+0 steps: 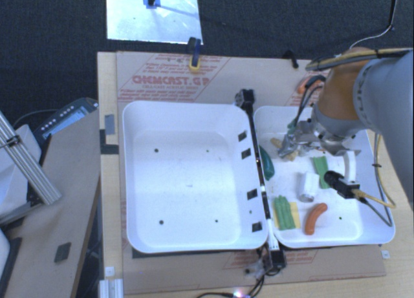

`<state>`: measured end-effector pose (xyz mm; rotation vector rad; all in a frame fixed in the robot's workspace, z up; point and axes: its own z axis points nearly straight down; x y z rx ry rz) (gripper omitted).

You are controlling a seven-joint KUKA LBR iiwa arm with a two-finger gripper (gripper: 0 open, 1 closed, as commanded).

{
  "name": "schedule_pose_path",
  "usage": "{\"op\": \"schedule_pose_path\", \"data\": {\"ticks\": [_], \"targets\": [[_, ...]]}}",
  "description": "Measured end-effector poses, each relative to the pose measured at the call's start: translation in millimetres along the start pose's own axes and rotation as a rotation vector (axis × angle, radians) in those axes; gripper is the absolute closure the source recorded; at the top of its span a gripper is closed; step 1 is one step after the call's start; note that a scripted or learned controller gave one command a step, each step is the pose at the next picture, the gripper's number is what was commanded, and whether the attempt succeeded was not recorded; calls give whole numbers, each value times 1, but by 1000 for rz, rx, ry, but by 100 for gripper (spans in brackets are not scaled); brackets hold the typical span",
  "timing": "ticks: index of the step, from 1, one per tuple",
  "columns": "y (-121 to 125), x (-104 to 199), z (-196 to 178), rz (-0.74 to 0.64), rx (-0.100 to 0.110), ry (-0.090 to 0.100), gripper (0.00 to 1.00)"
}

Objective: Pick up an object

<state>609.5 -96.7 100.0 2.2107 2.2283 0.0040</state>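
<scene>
Gripper [289, 147] down inside right bin [372, 225], near its far-left corner — open or closed, can't tell. Orange sausage-shaped piece [315, 218] near bin's front wall. Green block [283, 212] and yellow piece [294, 214] against bin's left wall — dark green object [266, 163] further back along it.

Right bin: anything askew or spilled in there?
Nothing spilled. The objects lie loose in the right bin. Only the dark green piece looks odd, propped against the wall by the divider.
</scene>
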Motion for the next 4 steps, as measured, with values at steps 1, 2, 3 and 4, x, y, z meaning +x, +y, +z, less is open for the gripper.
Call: {"op": "schedule_pose_path", "data": {"ticks": [1,2,3,4], "targets": [[10,-20,-41,7,-2,-2,100],[-34,52,-87,-1,3,3,100],[-87,128,-84,-4,7,4,100],[-30,204,-157,-5,-9,5,100]]}}
